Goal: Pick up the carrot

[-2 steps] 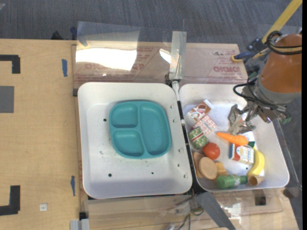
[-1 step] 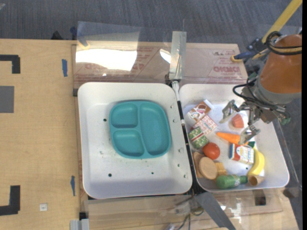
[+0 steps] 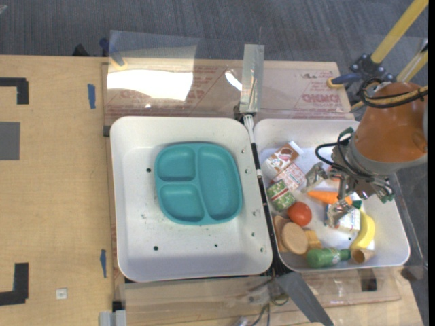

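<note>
The carrot (image 3: 321, 197) is a small orange stick lying across the middle of the right bin (image 3: 401, 250). Its left end shows, while its right end runs under my gripper (image 3: 340, 195). The gripper hangs low over the bin, right at the carrot, below the arm's orange band (image 3: 387, 133). Dark metal parts and cables hide where the gripper meets the carrot.
Packed around the carrot are a red tomato (image 3: 300, 214), a tan round piece (image 3: 295, 237), a green vegetable (image 3: 323, 255), a banana (image 3: 367, 231) and small cartons (image 3: 284, 172). A teal divided plate (image 3: 198, 182) lies in the left bin (image 3: 129, 250).
</note>
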Robot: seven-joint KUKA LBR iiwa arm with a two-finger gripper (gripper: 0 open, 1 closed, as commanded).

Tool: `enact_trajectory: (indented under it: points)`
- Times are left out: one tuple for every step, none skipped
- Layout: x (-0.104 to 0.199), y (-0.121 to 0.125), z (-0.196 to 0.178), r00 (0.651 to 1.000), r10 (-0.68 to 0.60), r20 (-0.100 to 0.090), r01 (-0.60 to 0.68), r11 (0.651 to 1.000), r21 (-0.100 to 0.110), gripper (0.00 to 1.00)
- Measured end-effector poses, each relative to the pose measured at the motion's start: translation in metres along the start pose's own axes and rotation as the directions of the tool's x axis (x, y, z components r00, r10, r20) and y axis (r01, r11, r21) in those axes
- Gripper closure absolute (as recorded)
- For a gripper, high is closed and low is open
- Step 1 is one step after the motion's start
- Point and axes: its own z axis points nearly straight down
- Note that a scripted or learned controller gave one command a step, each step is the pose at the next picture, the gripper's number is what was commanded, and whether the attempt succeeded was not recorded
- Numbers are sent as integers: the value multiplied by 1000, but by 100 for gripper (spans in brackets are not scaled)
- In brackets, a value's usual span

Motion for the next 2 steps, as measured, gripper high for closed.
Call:
enact_trajectory:
  points:
    - [11,17,7,997,73,-7,-73,997,-6,0]
    - [6,17,-6,997,71,4,-71,998,-3,100]
